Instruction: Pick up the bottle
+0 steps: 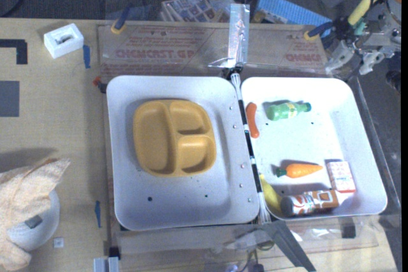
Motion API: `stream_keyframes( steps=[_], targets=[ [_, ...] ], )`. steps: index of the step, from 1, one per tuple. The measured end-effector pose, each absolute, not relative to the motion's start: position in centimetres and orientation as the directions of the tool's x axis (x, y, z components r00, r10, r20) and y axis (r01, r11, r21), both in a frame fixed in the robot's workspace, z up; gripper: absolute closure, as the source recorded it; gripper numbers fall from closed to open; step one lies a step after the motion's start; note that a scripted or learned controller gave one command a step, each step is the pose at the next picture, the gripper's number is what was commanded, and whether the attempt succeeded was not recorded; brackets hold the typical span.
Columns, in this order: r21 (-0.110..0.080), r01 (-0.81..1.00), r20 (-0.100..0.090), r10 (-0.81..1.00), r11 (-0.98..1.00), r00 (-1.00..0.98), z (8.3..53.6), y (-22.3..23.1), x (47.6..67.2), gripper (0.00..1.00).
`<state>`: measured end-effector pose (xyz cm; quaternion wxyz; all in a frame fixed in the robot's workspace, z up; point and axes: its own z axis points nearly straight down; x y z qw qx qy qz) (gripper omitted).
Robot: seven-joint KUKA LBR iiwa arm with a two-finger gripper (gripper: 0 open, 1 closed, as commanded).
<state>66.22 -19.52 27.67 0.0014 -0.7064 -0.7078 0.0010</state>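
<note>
My tool (357,54) hangs beyond the far right corner of the right white bin (363,137), off the desk's working area; I cannot tell whether it is spread or pressed together.

The small green plastic bottle (287,109) lies on its side in the far part of the right bin, cap toward the right, near the far wall, with bare white floor on its right and in front of it. Just to its left an orange-red sausage (253,120) lies along the dividing edge. Near the front wall sit an orange toy carrot (299,170), a small red-and-white carton (341,176), a brown flat packet (310,202) and a yellow banana (270,194). The left white bin (121,156) holds a yellow divided plate (174,137), well apart from the bottle.
</note>
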Motion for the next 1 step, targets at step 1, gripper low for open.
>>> stream_keyframes(
  steps=[1],
  targets=[
    [-0.003,0.99,0.001,0.99,0.143,-0.143,18.7,-15.52,66.74,0.0]
  ],
)
